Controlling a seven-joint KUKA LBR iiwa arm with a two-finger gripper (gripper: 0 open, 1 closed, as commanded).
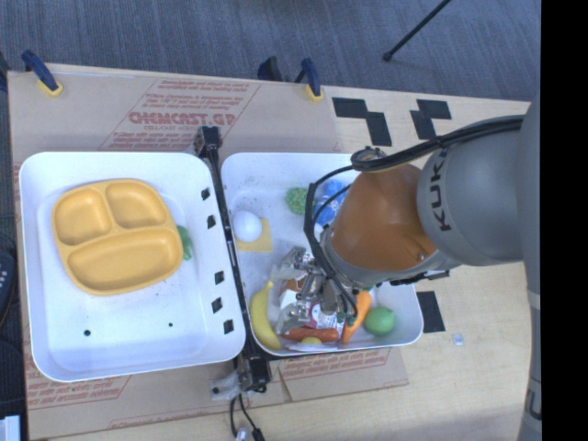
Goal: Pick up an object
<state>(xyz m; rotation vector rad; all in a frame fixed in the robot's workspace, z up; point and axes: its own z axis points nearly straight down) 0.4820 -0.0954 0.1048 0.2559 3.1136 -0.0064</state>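
While the arm [404, 214] reaches in from the right, its hand [312, 303] sits low in the near part of the right bin [276, 168], down among a pile of objects. From the overhead camera view, whether the hand is clenched or released cannot be told; the metal parts blend with the clutter. A banana [262, 318] lies at its left, an orange carrot-like piece [358, 315] and a green ball [378, 321] at its right, a white ball [247, 226] farther off. The left bin [119, 356] carries a yellow divided tray [117, 235]. I judge the pick not yet done: nothing is lifted clear, so grasping and raising remain.
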